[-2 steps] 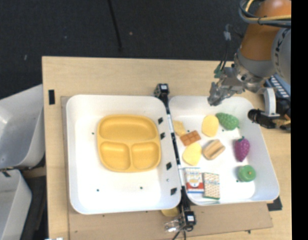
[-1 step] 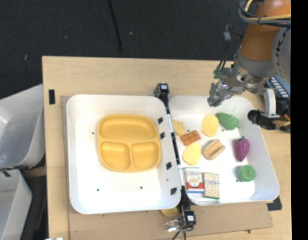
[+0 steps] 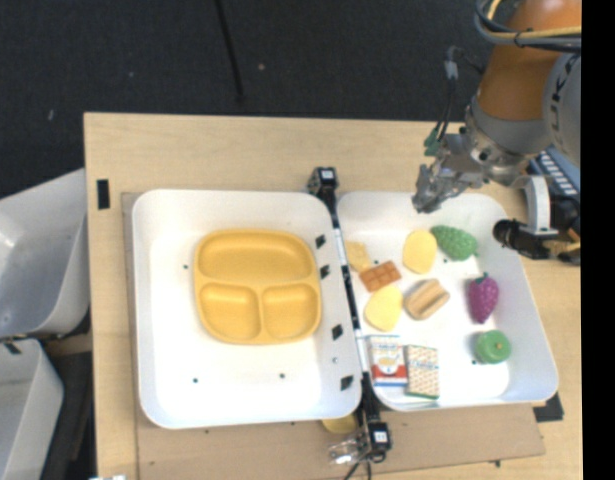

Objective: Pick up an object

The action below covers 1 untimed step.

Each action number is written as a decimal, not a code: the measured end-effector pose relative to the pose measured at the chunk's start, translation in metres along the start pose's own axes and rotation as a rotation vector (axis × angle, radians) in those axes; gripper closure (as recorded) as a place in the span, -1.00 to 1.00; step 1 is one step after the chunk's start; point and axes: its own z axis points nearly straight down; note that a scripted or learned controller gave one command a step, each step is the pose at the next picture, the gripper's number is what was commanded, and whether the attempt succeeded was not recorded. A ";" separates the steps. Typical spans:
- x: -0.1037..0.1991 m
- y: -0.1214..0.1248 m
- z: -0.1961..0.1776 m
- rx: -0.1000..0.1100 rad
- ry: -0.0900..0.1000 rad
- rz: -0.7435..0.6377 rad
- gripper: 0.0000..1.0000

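Gripper (image 3: 428, 200) hangs over right bin's (image 3: 522, 368) back edge — finger state cannot be told. Nearest toy, a yellow lemon (image 3: 420, 251), lies just below it toward the bin's middle, long axis roughly upright

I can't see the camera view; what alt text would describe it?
A robot gripper hovers over the right white bin of toy food, above a green leafy piece and purple grapes. The left bin holds a yellow divided tray.
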 end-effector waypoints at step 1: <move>0.046 -0.047 -0.002 0.001 0.003 -0.008 1.00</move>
